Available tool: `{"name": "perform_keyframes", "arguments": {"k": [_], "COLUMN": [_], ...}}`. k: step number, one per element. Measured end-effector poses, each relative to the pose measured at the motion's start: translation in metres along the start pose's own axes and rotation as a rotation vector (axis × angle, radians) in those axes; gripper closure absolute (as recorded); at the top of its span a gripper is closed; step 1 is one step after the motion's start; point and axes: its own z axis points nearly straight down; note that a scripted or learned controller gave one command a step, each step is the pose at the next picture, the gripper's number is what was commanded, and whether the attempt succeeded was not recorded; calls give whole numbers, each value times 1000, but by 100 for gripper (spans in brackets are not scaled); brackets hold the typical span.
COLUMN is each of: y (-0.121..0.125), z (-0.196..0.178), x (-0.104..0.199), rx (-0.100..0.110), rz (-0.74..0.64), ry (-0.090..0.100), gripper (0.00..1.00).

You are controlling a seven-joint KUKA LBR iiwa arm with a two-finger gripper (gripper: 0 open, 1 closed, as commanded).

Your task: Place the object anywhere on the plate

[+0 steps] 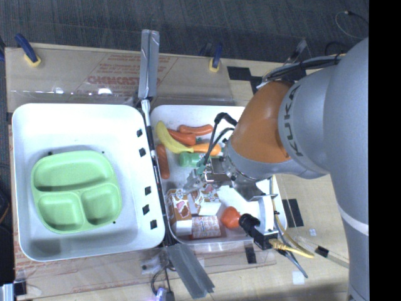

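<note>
**Arm low over the toy-filled right bin**

The grey arm (313, 124) reaches into the right bin (266, 224); the green plate (75, 190) lies in the left bin (37, 121). The gripper (202, 179) hangs among toy food, including a banana (169, 138); its grip cannot be told

Two white bins sit side by side on a brown worktop (188, 74). The right bin (188, 110) holds lots of toy food. There is a yellow banana (169, 138), and an orange sausage (195, 130) lies just beside it. A green thing (188, 159) lies under them. Near the front lie a round red tomato (230, 217) and a little can (203, 227) on its side. Blue clamps (27, 49) grip the back edge of the worktop.
</note>
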Motion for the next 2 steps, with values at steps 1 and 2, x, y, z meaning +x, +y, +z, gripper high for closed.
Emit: {"name": "perform_keyframes", "arguments": {"k": [1, 2], "y": [-1, 25], "z": [1, 0], "x": [69, 116], "rx": [2, 0], "rz": [-75, -448], "ry": [1, -1], "gripper": [100, 100]}}
